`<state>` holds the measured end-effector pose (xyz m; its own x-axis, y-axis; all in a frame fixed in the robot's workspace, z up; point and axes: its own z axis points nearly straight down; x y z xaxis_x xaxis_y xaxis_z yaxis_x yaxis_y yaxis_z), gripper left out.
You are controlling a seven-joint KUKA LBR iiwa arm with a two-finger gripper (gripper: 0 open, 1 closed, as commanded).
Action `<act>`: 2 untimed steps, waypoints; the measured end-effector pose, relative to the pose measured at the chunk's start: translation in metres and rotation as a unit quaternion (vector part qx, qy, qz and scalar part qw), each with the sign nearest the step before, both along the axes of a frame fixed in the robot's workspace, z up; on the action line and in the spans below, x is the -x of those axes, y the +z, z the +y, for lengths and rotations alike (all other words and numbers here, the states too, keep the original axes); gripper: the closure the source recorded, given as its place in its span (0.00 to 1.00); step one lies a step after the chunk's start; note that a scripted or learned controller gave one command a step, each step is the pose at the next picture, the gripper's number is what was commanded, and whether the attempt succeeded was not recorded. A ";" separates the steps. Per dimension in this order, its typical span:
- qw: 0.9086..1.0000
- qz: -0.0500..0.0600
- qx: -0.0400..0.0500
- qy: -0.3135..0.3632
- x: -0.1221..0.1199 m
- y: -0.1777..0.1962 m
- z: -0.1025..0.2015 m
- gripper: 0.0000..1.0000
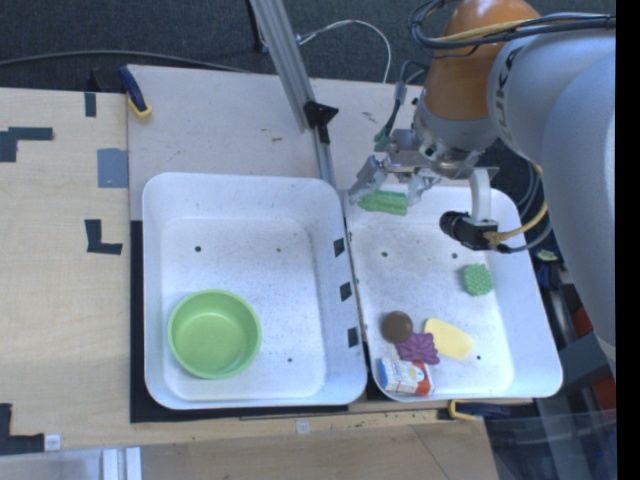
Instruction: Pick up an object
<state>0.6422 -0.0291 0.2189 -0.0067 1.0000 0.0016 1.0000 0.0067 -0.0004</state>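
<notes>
Over the far end of the right bin (pixel 520 360) we see the gripper (pixel 388 190) hanging from the grey arm (pixel 560 78), with the orange band (pixel 476 48) just above the wrist. Its fingers are spread apart, one on each side of a flat green object (pixel 383 203) that sits between the tips at the bin's far left corner. We cannot tell for sure whether the fingers press on that green piece or only straddle it, as the view there is soft.

Nearer to us in the same bin lie a textured green block (pixel 477 279) by the right wall, a brown round piece (pixel 397 325), a purple toy (pixel 418 348) touching it, a yellow wedge (pixel 449 338) just beside the purple one, and a small red, white and blue carton (pixel 404 376) against the near rim.

We find a green bowl (pixel 214 333) upright in the near left corner of the left bin (pixel 250 193). A grey metal pole (pixel 290 58) slants across the bench (pixel 60 228) beyond the bins.
</notes>
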 end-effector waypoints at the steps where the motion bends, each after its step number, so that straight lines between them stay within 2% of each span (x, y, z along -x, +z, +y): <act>1: 1.000 0.001 0.000 0.000 0.011 0.011 0.048 1.00; 2: 1.000 0.001 0.000 0.000 0.012 0.004 0.109 1.00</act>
